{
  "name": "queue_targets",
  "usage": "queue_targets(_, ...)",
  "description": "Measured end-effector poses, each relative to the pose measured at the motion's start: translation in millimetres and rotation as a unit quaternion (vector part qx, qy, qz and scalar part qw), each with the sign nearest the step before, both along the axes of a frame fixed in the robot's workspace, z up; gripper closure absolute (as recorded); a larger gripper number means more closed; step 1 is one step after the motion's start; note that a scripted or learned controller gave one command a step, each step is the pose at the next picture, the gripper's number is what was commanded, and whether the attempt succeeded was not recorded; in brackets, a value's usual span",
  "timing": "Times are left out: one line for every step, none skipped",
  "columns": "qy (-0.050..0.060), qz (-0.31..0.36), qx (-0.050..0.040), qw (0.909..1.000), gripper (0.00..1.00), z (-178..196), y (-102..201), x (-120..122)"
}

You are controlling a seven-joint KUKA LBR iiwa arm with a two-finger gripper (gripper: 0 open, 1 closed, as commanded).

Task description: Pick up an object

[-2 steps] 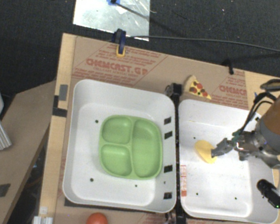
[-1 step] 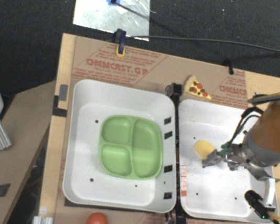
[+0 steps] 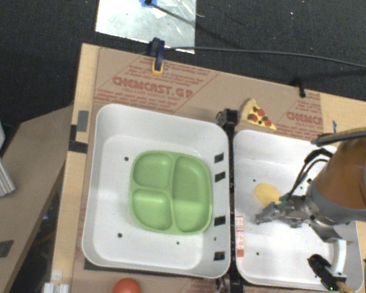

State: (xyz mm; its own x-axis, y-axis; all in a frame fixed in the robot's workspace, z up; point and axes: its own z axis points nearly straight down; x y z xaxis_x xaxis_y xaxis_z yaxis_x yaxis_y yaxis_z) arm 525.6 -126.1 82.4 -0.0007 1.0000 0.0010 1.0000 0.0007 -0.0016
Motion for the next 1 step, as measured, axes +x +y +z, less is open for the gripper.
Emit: queue_targets(-0.002, 0.000, -0.0004, 1.0000, 1.00, 12.6, -0.3, 1.5)
